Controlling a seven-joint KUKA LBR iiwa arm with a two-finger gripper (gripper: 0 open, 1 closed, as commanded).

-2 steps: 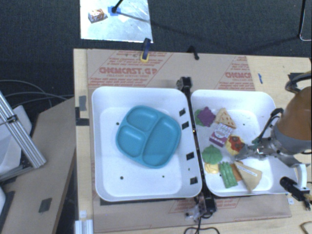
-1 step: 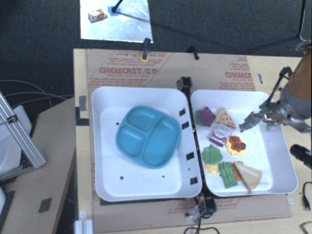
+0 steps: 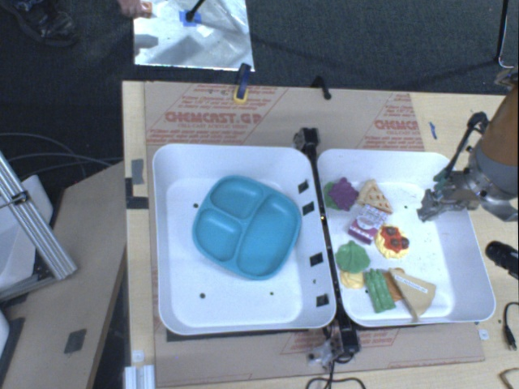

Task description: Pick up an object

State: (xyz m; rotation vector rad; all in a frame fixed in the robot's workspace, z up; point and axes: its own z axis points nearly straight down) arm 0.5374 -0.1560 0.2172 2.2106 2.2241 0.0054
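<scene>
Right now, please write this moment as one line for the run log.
stage: approach | gripper: over right bin, nothing seen held | toys: clustered in right bin's left half | blue plate: in left bin

A dark carpet floor (image 3: 365, 23) is seen across the top and left. A shiny silver sheet (image 3: 193, 24) is laid on the floor near the top, with a small blue piece (image 3: 192, 17) resting on it. The pale wooden desk (image 3: 134, 241) is covered by a brown cardboard sheet (image 3: 219, 116) printed with red lettering. An aluminium frame rail (image 3: 32, 225) is set at the left edge, beside a lower tan board (image 3: 73, 298)
</scene>
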